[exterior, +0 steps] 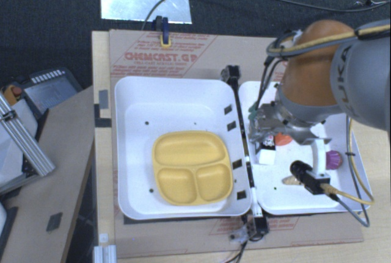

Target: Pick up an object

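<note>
Over the right bin (275, 196), close to the wall shared with the left bin (134, 133): the tool (266, 132), hung low under the grey arm (366, 85). Open or closed, cannot tell from here; too much hidden beneath the wrist. No sign of anything held.

Just beside the tool, toward the arm: a small orange piece (282, 140). Just in front of the tool, nearer the camera: a white block (267, 157). Farther out on the arm's side: a purple piece (333, 160). Beyond the white block, toward the front rim: a tan sliver (289, 180). Well away from the tool, across the shared wall: a yellow divided tray (192, 167).

Probably aiming for the orange piece or the white block, as the closest.

Likely ways to fail from here:
- Closing on the gap between orange piece and white block instead of around either, given how tightly packed beside the tool.
- Shoving one sideways while coming down on the other.
- Catching only a corner, then losing it on the lift.
- Scraping the shared wall, so near on the tool's side away from the arm.
</note>
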Action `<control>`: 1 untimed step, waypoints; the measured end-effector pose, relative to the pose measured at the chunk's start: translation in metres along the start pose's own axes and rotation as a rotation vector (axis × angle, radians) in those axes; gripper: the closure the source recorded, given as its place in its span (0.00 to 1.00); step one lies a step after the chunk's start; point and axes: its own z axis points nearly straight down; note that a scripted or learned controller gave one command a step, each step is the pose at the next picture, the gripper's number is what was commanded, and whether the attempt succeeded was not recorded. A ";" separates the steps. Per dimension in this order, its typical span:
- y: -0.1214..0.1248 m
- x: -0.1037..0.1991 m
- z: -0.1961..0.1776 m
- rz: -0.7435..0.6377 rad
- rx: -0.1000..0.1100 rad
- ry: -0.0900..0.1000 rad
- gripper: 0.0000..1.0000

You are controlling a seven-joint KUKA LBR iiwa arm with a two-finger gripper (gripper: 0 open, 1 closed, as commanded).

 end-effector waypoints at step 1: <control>-0.003 0.051 0.005 0.000 0.001 0.000 1.00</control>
